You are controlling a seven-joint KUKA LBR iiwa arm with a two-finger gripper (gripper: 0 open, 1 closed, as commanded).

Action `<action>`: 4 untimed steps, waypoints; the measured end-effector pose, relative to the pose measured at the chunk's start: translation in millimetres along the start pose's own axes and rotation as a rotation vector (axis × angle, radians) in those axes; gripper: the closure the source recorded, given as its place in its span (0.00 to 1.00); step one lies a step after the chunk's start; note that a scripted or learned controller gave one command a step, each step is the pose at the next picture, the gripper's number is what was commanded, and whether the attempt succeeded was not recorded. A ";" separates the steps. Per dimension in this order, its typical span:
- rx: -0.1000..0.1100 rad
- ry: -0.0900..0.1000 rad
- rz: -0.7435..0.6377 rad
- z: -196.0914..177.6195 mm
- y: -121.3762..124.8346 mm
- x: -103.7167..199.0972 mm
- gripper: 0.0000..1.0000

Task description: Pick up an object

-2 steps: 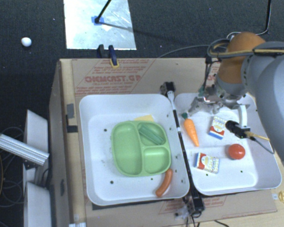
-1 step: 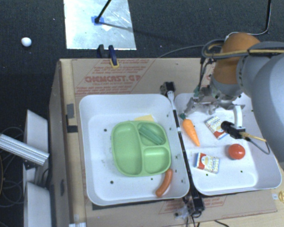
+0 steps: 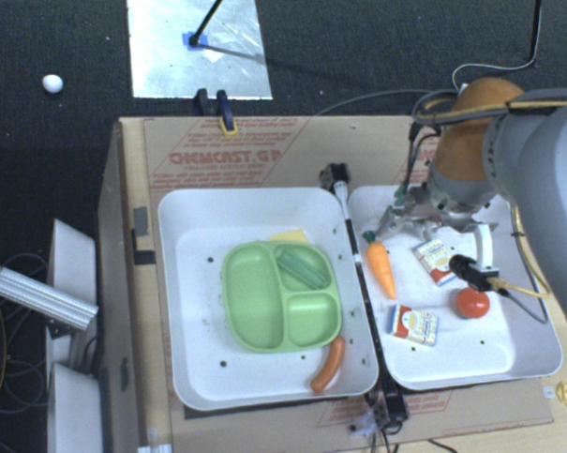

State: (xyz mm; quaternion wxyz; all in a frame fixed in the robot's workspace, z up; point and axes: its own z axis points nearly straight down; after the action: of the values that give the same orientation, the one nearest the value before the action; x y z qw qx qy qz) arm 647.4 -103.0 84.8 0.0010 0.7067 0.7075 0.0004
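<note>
Robot arm (image 3: 505, 136) reaches into the right bin (image 3: 528, 356) on a bench (image 3: 252, 147).

The gripper (image 3: 416, 215) hovers at the bin's far left corner; whether it is spread or pressed together cannot be told. Below it lie a carrot (image 3: 381, 268), two small cartons (image 3: 435, 261) (image 3: 413, 324) and a tomato (image 3: 473, 303). The left bin (image 3: 185, 225) holds a green divided tray (image 3: 277, 296), with a sausage (image 3: 327, 365) at its near edge.
</note>
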 end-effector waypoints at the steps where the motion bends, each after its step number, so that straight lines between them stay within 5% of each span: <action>1: -0.001 0.000 0.000 -0.4 21.8 -18.4 0.00; 2: -0.001 -0.001 -0.001 -0.4 21.4 -85.6 0.00; 4: -0.001 0.000 -0.003 0.0 21.7 -77.0 0.00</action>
State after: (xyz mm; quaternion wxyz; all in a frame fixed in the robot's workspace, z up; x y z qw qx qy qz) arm 669.2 -180.0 84.9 0.0014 0.7057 0.7085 0.0006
